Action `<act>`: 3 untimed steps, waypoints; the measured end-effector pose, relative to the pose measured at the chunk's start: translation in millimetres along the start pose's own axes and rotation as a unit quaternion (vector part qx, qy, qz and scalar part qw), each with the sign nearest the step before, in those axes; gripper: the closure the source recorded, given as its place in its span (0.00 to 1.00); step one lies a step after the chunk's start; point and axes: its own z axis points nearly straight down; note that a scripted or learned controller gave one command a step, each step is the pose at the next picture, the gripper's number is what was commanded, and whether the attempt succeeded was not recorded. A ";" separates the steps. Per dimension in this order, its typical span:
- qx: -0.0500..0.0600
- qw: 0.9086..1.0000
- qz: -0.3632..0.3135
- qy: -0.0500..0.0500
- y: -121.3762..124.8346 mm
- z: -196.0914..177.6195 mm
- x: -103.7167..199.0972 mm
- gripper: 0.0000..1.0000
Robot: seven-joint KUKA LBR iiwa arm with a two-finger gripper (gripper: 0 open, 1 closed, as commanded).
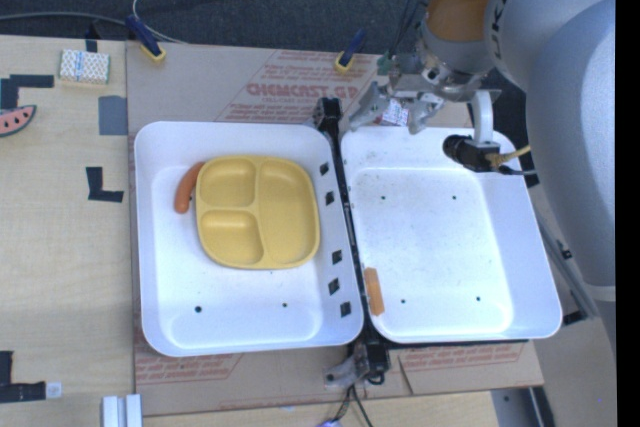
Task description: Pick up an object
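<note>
Carrot piece (373, 290) in right bin (520, 315), yellow plate (258, 211) left, pincer (392, 112) state unclear.

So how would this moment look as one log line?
gripper: above right bin's far edge | yellow plate, sausage: left bin | carrot: right bin

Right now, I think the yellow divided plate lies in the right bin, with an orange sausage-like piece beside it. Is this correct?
Not quite. The yellow divided plate lies in the left bin, not the right one, as the camera view shows. The rest holds: an orange sausage-like piece lies beside the plate, at its left edge.
</note>
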 end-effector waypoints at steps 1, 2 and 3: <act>0.001 1.000 -0.001 -0.001 -0.1 -9.2 0.3 1.00; 0.001 1.000 -0.001 -0.001 -0.2 -9.0 0.3 0.00; 0.001 1.000 -0.001 -0.002 0.0 -18.7 0.4 1.00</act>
